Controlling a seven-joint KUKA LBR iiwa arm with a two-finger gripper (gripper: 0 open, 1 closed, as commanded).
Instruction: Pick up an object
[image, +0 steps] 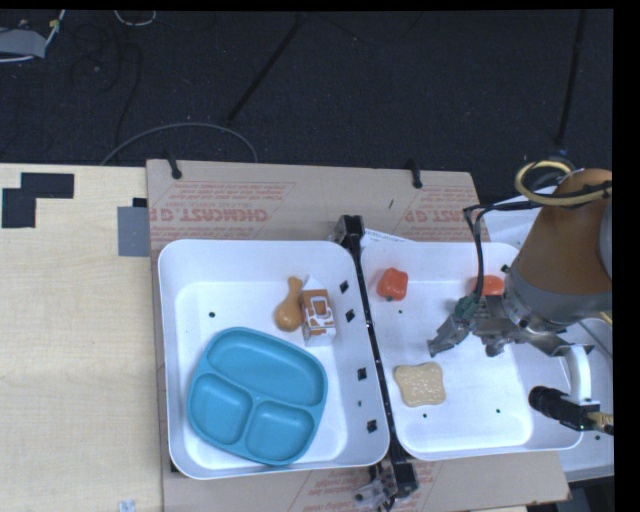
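Note:
My gripper (465, 347) hangs low over the right bin (505, 432), its grey fingers spread and open, with nothing between them. A tan bread slice (420, 384) lies on the bin floor just below and left of the nearer fingertip (438, 347), apart from it. An orange-red block (392, 284) sits at the bin's back left. A second orange piece (490, 285) peeks out beside the wrist, partly hidden by the arm.
The left bin (180, 300) holds a blue divided plate (258, 394), a tan drumstick-shaped toy (290, 306) and a small orange-and-white carton (318, 315). A black divider (368, 340) runs between the bins. Cardboard lies beneath them.

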